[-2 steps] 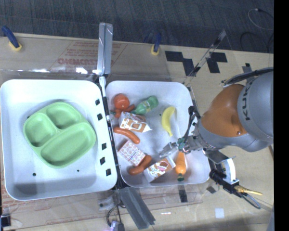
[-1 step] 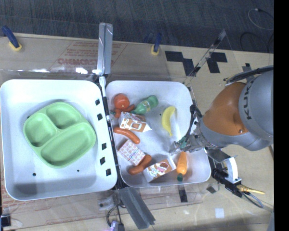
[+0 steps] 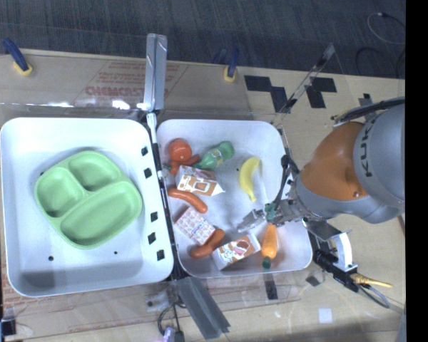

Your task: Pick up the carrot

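The carrot (image 3: pixel 269 243) lay upright near the right bin's (image 3: pixel 221 125) lower right corner, its orange top just beneath the gripper (image 3: pixel 260 218); whether the gripper was open or holding it could not be determined; a small carton (image 3: pixel 236 251) crowded the carrot's left; the bin wall stood close on its right.

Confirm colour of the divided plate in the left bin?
Light green, plain. The divided plate shows best in the camera view, lying in the left bin.
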`<move>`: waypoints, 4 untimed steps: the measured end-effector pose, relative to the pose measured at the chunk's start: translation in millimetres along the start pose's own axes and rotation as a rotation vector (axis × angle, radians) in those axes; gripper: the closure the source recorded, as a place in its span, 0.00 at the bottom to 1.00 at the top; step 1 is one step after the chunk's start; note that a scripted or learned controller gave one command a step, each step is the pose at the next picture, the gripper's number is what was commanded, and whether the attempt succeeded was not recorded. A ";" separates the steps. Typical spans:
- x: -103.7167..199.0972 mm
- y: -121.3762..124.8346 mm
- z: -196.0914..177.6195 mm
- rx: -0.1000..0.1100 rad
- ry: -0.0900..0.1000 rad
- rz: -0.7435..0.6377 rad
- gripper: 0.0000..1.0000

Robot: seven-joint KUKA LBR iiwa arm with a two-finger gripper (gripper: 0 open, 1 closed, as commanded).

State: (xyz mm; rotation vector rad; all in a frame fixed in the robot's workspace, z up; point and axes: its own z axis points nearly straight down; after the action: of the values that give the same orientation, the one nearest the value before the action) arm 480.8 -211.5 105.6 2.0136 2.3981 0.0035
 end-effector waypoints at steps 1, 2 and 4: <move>0.2 1.0 -9.9 0.000 0.000 -0.007 1.00; 0.3 1.0 -9.9 0.000 -0.001 -0.007 0.00; 3.8 -1.0 2.9 0.007 0.008 -0.060 1.00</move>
State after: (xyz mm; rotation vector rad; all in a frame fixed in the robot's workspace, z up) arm 479.2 -208.0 102.7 1.9472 2.4657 0.0026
